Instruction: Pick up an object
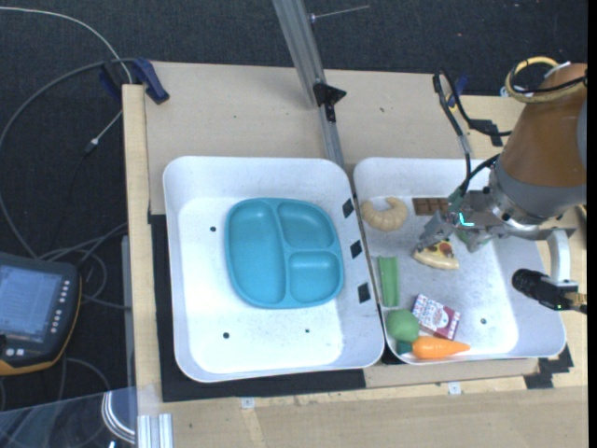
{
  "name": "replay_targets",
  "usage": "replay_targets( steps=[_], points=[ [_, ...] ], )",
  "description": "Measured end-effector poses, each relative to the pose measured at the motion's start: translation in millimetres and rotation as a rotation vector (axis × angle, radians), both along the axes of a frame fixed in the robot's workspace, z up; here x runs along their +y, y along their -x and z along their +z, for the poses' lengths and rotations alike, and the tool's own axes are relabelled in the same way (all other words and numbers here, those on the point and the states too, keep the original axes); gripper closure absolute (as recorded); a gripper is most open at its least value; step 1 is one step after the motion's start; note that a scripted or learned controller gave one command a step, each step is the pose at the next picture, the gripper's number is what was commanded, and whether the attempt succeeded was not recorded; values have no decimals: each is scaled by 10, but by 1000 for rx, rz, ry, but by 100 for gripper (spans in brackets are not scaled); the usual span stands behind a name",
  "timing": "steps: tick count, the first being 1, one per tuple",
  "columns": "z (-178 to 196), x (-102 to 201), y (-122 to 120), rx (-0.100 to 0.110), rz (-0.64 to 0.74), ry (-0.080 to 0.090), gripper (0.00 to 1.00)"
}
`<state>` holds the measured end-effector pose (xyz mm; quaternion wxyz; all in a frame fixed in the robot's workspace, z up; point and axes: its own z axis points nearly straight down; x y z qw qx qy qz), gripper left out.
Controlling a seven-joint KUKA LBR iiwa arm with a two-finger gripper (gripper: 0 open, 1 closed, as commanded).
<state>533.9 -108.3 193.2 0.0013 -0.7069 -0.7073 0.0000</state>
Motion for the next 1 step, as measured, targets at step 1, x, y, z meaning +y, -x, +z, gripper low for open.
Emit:
replay_targets(
  steps=[1],
  points=[
    [-603, -22, 77, 6, -1, -1, 0]
  ],
)
